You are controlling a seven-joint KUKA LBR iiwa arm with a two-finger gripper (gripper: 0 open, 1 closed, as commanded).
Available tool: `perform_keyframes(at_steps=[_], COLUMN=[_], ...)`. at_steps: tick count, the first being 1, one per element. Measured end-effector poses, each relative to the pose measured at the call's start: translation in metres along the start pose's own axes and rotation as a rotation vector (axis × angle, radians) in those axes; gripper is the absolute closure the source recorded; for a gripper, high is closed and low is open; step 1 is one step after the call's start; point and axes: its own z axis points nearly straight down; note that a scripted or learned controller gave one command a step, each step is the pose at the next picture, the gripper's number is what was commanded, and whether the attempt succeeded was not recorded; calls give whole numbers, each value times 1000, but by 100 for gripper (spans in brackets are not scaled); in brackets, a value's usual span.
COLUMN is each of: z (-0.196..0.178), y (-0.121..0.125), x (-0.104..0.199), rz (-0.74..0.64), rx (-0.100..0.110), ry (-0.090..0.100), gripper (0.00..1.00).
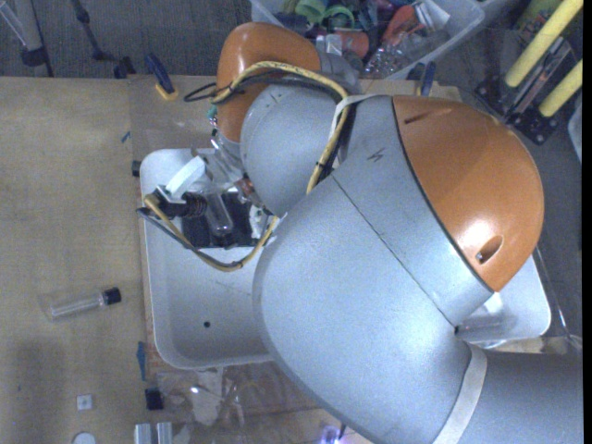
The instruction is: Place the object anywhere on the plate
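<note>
Looking down on the counter [65, 202], I see mostly the arm [388, 276] itself: its grey body with the orange band lies across both bins and hides a big part of them. The gripper [220, 218] is low over the far end of the left bin [176, 336], very near to the bin's wall. Whether it is open or closed I cannot tell, because the wrist stands in front of it. Where the object is I also cannot tell, and the plate may be somewhere under the arm. On the bare floor of the left bin there is a small dark spot [205, 323], too small for me to name. A clear tube [81, 302] with a black cap lies on the counter, well apart from the bin. From here I judge three risks. First, the program may go on to the plate with nothing in the gripper, since a grasp cannot be confirmed from this view. Second, the gripper is so close to the wall that a sideways move could strike it and push the bin. Third, a release made blind could drop the object beside the plate and not on it.
</note>
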Motion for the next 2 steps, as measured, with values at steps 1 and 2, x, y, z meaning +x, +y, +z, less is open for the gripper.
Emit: perform_keyframes(at_steps=[1,2], z=[0,0], y=[0,0], x=[0,0], rz=[0,0], rx=[0,0], ry=[0,0], gripper=[0,0])
